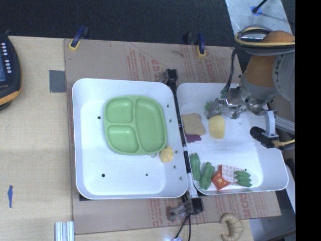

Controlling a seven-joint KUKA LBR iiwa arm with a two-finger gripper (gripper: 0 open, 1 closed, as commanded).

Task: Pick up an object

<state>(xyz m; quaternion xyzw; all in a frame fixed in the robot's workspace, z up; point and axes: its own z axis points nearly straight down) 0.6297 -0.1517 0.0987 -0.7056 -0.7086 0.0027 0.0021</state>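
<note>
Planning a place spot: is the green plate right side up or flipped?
Right side up. The green plate lies flat in the left bin, its three hollow sections facing the camera.

Two bins side by side on a board (100,59): left bin (85,179), right bin (271,177). Left bin: divided plate (135,125) in far-centre, small lump (166,155) just off its near-right corner. Right bin: flat slab (192,124) at left wall, block (216,127) right of it, leafy bit (209,106) far of both. Near edge, left to right: pods (200,168), packet (225,176), more pods (243,178) lying on the packet's right end. Gripper (228,106) over the far part of the right bin, just far-right of the block. Pendant (7,69) far left on the bench. Curled thing (231,226) on the bench, near side of the right bin.
</note>
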